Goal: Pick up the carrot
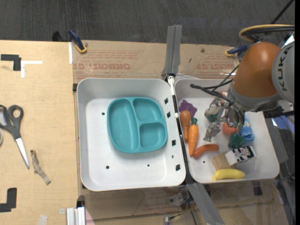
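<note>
Carrot (192,136) lies beside a pepper (186,119), hand (213,122) nearby, grip state unclear.

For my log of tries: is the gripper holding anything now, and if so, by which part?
Nothing is held. The gripper hangs with open jaws above the right bin, beside the carrot but apart from it.

Grey arm (287,74) with black lettering, a glossy orange band (255,69) and black cables, ending in metallic fingers (212,131).
</note>
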